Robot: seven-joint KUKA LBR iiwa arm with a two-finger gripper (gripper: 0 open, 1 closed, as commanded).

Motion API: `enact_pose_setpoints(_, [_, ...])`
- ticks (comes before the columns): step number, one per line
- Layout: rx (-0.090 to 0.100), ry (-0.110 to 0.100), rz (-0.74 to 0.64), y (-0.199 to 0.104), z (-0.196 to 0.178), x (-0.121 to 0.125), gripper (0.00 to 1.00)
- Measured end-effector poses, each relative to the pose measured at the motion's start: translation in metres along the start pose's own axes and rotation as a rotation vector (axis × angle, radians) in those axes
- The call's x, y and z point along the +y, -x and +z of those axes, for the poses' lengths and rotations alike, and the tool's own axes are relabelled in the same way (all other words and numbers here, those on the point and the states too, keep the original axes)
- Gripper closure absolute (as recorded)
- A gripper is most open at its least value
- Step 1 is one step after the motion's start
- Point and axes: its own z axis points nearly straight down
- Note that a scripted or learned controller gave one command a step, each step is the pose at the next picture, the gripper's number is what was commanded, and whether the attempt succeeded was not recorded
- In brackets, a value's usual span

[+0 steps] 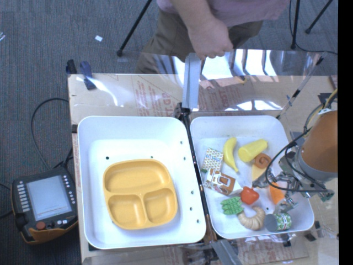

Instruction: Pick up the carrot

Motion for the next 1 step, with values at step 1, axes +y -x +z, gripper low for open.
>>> enact_pose_setpoints(1, [0.008, 0.008, -0.008, 0.001, -0.0076, 0.0037, 1.0])
